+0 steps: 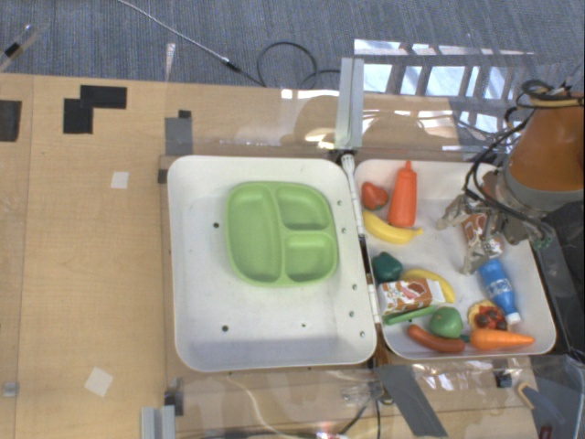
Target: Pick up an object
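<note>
You have the carrot [500, 339], sausage [436, 339] and green pepper [446, 321] nearest; the blue bottle [498, 287] lies just below the gripper [479, 236], whose jaws stand apart around a brown packet [479, 230]; beyond, 1 banana [390, 230] and the orange bottle [403, 196].

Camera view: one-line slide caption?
Gripper hangs over right bin of toy food; green divided plate sits in left bin.

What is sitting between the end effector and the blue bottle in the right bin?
Nothing visible. The end effector hangs over the right bin, and the blue bottle lies just below it in the view, with only bare bin floor between them.
</note>
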### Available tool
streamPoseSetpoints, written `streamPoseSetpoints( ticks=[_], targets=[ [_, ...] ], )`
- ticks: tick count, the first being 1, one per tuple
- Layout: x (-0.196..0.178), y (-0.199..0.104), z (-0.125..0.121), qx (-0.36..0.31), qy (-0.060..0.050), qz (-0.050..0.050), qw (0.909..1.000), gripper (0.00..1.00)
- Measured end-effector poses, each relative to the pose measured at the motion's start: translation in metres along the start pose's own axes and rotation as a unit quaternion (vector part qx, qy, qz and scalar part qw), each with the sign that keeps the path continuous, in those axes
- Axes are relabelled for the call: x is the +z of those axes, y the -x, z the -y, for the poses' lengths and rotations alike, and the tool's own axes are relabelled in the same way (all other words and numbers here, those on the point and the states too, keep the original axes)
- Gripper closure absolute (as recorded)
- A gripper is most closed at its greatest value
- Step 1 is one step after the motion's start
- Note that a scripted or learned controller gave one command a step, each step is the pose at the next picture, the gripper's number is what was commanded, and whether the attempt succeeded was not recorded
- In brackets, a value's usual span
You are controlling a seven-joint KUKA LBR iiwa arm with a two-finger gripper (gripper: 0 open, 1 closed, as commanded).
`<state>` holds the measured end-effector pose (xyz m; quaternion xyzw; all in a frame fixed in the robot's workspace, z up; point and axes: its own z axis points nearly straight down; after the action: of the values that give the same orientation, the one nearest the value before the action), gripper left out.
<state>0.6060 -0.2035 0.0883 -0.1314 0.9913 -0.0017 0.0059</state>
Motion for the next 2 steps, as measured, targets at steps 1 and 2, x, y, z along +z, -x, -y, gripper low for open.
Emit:
streamPoseSetpoints(
  ticks=[1,2],
  targets=[
    [0.0,-0.025,-0.005,-0.071,0.0,-0.001,0.9975,0.0],
    [0.0,0.047,0.007,-0.191,0.0,0.001,0.9816,0.0]
  ],
)
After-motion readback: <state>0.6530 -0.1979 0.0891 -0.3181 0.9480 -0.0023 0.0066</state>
